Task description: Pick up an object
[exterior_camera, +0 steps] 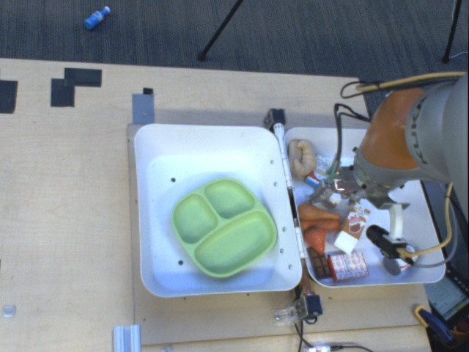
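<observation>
the arm (410,134) runs off the right edge, and its bulk covers the top right of the right bin (429,270). the tool (333,185) sits low among the clutter, its fingers too small and tangled with cables to make out. the blue thing on the carpet (96,17) is too small to name.

Two bins side by side on the bench (66,211); left bin (157,152) holding a divided plate (223,227); right bin (425,270) holding a pastry (301,157) at the back, carrots (319,214) mid-left, boxes (348,265) in front; arm (410,134) over the right bin.
</observation>
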Controlling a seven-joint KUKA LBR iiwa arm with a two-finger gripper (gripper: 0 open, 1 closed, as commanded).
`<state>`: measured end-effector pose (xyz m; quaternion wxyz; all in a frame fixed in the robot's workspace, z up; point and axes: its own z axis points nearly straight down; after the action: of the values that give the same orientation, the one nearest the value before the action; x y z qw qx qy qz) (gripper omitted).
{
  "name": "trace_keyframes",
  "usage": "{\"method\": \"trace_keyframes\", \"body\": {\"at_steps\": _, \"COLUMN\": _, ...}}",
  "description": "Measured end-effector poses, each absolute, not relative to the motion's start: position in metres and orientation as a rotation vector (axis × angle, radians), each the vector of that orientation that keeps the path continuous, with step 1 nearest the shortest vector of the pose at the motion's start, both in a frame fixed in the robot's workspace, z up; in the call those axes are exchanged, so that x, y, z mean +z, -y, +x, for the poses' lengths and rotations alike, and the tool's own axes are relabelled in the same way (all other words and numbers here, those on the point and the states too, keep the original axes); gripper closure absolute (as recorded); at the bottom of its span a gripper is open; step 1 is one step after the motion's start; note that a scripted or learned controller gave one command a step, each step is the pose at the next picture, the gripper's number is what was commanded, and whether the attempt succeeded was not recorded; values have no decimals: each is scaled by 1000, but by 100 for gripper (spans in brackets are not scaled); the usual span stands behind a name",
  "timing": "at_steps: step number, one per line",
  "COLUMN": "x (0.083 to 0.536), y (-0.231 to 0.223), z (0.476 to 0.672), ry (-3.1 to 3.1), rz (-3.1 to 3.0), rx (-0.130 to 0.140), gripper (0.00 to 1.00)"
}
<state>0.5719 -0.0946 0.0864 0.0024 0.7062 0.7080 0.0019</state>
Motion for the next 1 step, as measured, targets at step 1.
{"method": "trace_keyframes", "body": {"at_steps": 1, "x": 98, "y": 94, "z": 574, "ry": -2219, "rz": 2212, "rx": 13, "gripper": 100}}
